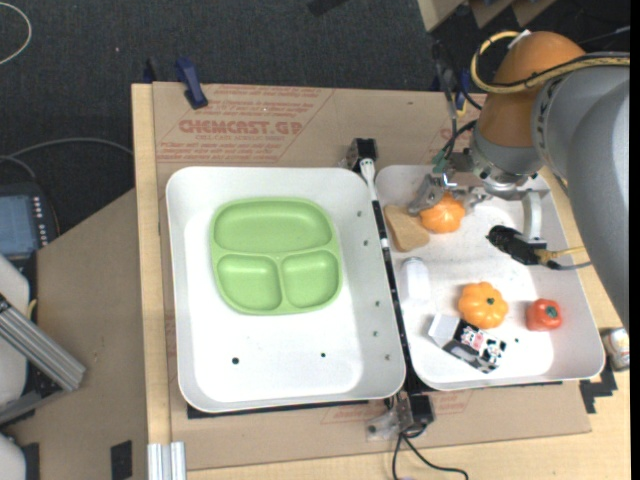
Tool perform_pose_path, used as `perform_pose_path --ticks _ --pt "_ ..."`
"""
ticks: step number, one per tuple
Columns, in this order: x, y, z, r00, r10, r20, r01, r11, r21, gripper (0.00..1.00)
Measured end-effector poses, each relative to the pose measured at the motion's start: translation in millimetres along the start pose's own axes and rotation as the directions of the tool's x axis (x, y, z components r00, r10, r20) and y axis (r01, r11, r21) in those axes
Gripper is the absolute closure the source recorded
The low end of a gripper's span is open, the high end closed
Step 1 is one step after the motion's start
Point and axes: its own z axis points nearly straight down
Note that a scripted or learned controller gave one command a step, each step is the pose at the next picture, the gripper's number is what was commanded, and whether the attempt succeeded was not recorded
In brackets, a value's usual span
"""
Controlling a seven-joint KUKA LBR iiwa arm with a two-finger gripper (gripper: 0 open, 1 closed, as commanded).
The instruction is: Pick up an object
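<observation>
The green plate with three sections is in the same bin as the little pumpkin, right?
Not quite. In the camera view the green plate with three sections lies in the left bin, while the little pumpkin sits in the right bin, near a small tomato.

The arm (585,108) enters from the right as a broad, smooth, light grey shell with rounded contours. Above the wrist sits a glossy orange band (525,78), domed and catching a highlight on top. A yellow cable (492,50) loops over the orange part, with thin dark wires running beside it down toward the wrist. Below the band the wrist narrows into a grey metal collar. The gripper (447,190) is small, silvery and dark, its details probably too blurred to describe further.
</observation>
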Motion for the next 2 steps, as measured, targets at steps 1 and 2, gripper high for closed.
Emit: perform_pose_path --ticks 1,2 --pt "61 -89 -103 1.000 0.001 -0.007 -0.001 1.000 0.002 1.00" --pt "144 -122 -151 1.000 -0.003 -0.006 0.003 1.000 -0.003 1.00"
